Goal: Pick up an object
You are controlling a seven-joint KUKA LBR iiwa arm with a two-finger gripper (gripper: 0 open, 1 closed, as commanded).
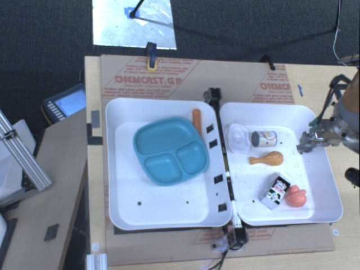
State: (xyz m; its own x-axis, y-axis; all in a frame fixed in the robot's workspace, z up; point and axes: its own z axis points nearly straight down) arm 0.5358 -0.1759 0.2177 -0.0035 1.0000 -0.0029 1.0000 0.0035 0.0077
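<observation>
The right bin (320, 167) holds a clear plastic cup (238, 138), a small can (264, 138) lying on its side, a tan drumstick-shaped toy (268, 160), a black-and-white carton (275, 192) and a pink toy (296, 196). My gripper (306, 142) hangs at that bin's right side, just right of the can and the drumstick toy and apart from both. Nothing shows between its fingers.
The left bin (124, 196) carries a blue divided plate (170, 149) and an orange carrot-like stick (197, 122) by the central divider (220, 151). A metal sheet (133, 14) lies at the back beyond the bench, and a cable (337, 16) hangs at the far right.
</observation>
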